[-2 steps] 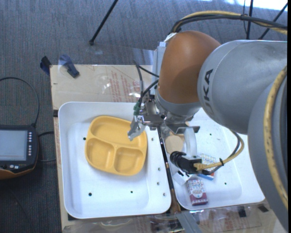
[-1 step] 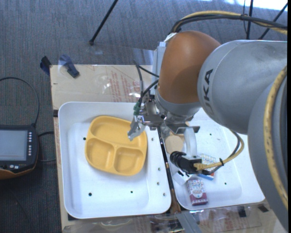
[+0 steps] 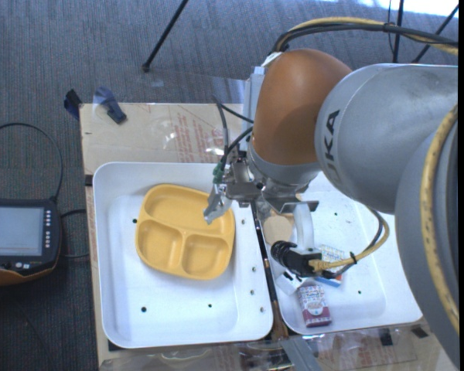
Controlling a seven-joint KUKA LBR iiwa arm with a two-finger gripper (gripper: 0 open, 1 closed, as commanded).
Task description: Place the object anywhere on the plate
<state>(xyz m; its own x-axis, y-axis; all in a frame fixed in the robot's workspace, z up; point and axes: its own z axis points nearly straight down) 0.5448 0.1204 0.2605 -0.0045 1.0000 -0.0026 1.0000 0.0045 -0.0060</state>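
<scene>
While the grey arm's gripper (image 3: pixel 214 209) hung low over the right rim of the yellow three-compartment plastic plate (image 3: pixel 170 222), the slanted view did not show whether its grasp was spread or closed, and nothing could be made out at its tip. The plate lay in the shallow white left bin (image 3: pixel 112 284), toward that bin's back and right. The likeliest thing to be moved, a small red-and-white carton (image 3: pixel 315 303), lay in the shallow white right bin (image 3: pixel 394 296), near the front wall and well apart from the plate. A flat pale packet with blue print (image 3: pixel 332 253) lay just behind it.

By my reading, the main risk was an empty placing move: if the gripper carried nothing, opening over the plate would achieve nothing and the carton would stay where it was. If it did carry something small, it stood over the plate's very edge, so a release there could land the thing on the raised rim and tip it off into the bin. A push further down could also catch the rim and shove or tilt the light plate.
</scene>
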